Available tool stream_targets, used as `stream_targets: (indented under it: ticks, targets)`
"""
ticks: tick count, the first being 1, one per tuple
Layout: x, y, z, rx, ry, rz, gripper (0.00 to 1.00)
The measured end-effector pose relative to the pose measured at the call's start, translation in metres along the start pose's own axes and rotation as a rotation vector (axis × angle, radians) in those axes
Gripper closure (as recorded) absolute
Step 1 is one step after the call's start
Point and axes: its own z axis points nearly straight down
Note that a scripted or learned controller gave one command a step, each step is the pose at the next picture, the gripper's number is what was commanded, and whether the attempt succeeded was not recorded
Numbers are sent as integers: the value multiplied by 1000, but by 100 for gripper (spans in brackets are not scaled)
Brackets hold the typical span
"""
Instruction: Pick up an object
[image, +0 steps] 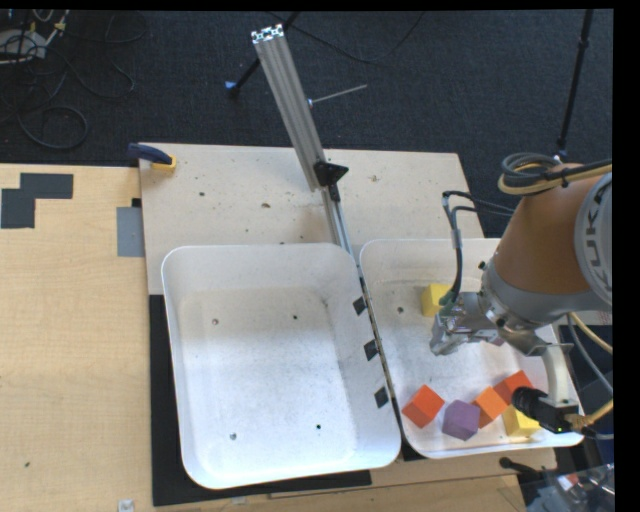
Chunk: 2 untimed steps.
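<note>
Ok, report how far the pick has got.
Done: the arm has reached over the right bin, its gripper low beside the yellow block. In hand: nothing visibly gripped. Left: grasp and lift; the orange block and purple block lie untouched.

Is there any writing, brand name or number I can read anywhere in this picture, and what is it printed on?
"UK": part of a brand name in large letters on the orange band of the arm, cut off at the picture's edge.
Checkered black-and-white marker on the tip of the metal rail: a pattern, no letters.
I can read no writing on the bins or blocks.
</note>
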Motion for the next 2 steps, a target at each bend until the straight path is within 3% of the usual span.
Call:
stream_targets:
  ticks: [1, 2]
  targets:
    - [62, -7, -6, 1, 1, -2, 100]
    - [116, 3, -14, -1, -1, -1, 100]
